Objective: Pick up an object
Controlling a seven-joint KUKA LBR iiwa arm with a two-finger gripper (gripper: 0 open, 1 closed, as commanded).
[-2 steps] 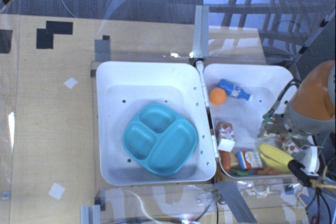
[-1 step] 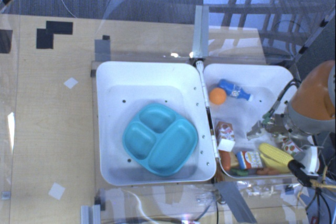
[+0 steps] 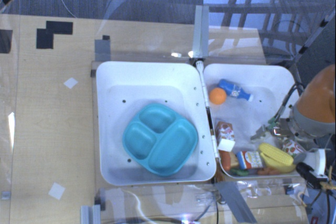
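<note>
The right bin point(image 3: 273, 78) holds several objects. An orange ball point(image 3: 217, 95) lies by its left wall, with a blue bottle point(image 3: 234, 90) lying just right of it. A brown snack packet point(image 3: 224, 131) sits lower down. Along the near wall lie a yellow corn-like toy point(image 3: 276, 155), a small colourful carton point(image 3: 251, 159) and a red item point(image 3: 226, 159). My gripper point(image 3: 269, 131) hangs low over the bin's right half, just above the yellow toy and right of the snack packet. Nothing shows in its grasp.
The left bin point(image 3: 113, 86) holds a blue divided plate point(image 3: 160, 138). A metal divider post point(image 3: 201, 34) stands behind the gap between the bins. The arm's orange band point(image 3: 319, 98) and cables crowd the right bin's right edge.
</note>
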